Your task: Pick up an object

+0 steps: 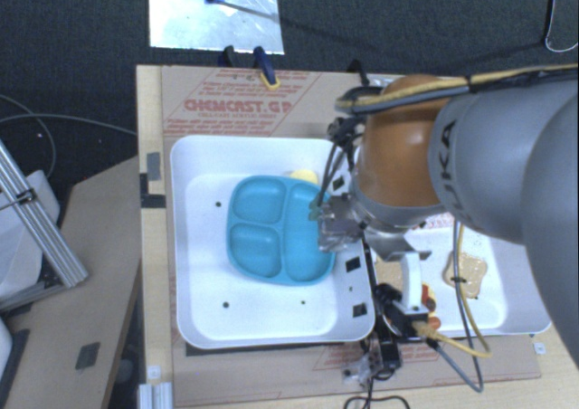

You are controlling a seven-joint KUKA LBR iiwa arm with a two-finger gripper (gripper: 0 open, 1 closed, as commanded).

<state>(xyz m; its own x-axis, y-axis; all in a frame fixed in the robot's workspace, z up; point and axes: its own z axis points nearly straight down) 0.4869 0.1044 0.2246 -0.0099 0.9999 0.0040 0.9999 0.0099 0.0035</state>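
- The middle of the left bin [194, 244] is taken up by a blue divided tray [271, 228]; bare white floor is left along the bin's left side and its near edge.
- A yellow object [304, 176] is wedged just behind the tray's far edge — little room is seen between the two.
- The tray's right edge and the wall between the bins are overhung by the arm [452, 163].
- In the right bin [507, 312], a tan object [467, 271] lies beside hanging cables.
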